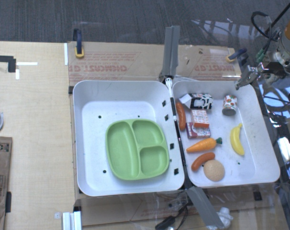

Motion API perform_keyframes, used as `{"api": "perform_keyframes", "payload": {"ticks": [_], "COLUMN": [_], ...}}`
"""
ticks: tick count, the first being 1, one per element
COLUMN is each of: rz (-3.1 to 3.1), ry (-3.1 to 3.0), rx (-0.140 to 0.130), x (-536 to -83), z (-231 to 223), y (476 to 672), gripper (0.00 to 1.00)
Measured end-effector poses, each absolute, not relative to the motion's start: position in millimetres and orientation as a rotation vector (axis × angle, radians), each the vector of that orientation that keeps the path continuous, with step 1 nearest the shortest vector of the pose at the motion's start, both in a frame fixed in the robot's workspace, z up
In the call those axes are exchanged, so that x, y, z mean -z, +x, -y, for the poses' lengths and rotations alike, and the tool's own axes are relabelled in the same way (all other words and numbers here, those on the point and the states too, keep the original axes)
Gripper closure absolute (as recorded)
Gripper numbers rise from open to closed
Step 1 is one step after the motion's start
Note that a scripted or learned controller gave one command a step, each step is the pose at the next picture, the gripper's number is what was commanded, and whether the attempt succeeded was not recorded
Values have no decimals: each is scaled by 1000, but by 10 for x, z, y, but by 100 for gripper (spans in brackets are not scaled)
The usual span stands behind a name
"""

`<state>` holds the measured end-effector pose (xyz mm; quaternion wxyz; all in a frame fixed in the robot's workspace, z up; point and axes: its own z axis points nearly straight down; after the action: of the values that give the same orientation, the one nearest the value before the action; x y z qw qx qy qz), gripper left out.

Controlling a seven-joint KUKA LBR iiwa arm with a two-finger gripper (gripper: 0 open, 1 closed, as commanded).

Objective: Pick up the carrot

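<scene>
**Mia:** Where is the carrot?

**Ben:** It lies in the right bin, near the middle. It is on its side, with the green stem end pointing to the banana and the thin tip pointing to the left bin.

**Mia:** What is close to it?

**Ben:** A little red and white box sits just above it, and a red sausage lies just below it. A round bun is near the sausage. So there is not much room.

**Mia:** And the arm?

**Ben:** It is up at the top right corner, past the bin's far edge, well apart from the carrot. The fingers are too small and dark there. I cannot tell if they are open or closed, and I see nothing in them.

**Mia:** How should it grab the carrot?

**Ben:** I think it should come down over the fat middle part and pinch it across the short way. One finger goes on the box side, one on the sausage side. It must be careful not to bump those.

**Mia:** And the green plate?

**Ben:** That is in the left bin. Leave it alone.
</scene>
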<state>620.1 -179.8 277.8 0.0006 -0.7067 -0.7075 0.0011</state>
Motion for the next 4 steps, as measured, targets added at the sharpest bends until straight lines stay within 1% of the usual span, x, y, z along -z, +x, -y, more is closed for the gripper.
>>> {"api": "perform_keyframes", "payload": {"ticks": [1,2,3,4], "rz": [2368,2354,2659,2657], "ry": [-2062,-2076,-1668,-1674], "rx": [-3,-3,-1,0], "x": [-1717,-1096,-912,-1001], "z": [1473,955,1013,1023], "y": [5975,5381,5048,5053], "gripper": [0,0,0,100]}}
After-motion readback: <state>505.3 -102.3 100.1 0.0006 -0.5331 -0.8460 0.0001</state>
